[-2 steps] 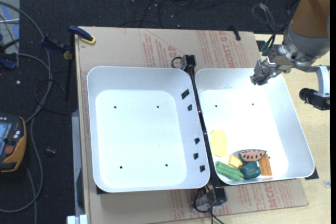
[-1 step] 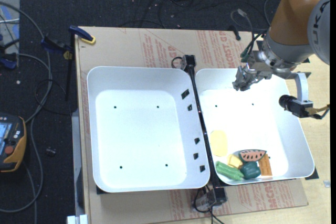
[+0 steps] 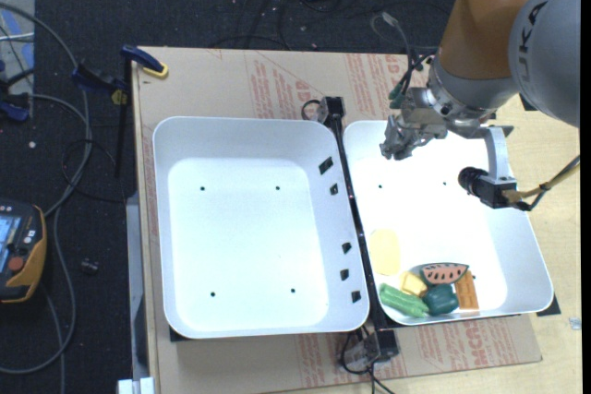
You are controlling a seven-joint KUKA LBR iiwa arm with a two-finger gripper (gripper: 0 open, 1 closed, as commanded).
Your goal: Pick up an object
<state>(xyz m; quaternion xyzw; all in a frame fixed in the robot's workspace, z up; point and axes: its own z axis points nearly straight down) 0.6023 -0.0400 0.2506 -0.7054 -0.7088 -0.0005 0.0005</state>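
My gripper [image 3: 398, 146] hangs over the back left part of the right bin [image 3: 499, 226], below the orange wrist band. Its fingertips are small and dark against the white floor. Nothing shows between them. The task objects lie together at the front of the right bin: a pale yellow flat piece [image 3: 384, 250], a green piece [image 3: 403, 300], a small yellow block [image 3: 413, 282], a watermelon slice [image 3: 445, 273], a teal block [image 3: 440, 299] and an orange stick [image 3: 467, 292]. The gripper is well behind this cluster.
The left bin [image 3: 249, 226] stands beside the right one, with a black divider strip [image 3: 346, 198] and clips between them. A black cylinder [image 3: 485, 185] on a bracket juts from the arm over the right bin. Cables cross the dark floor behind the bench.
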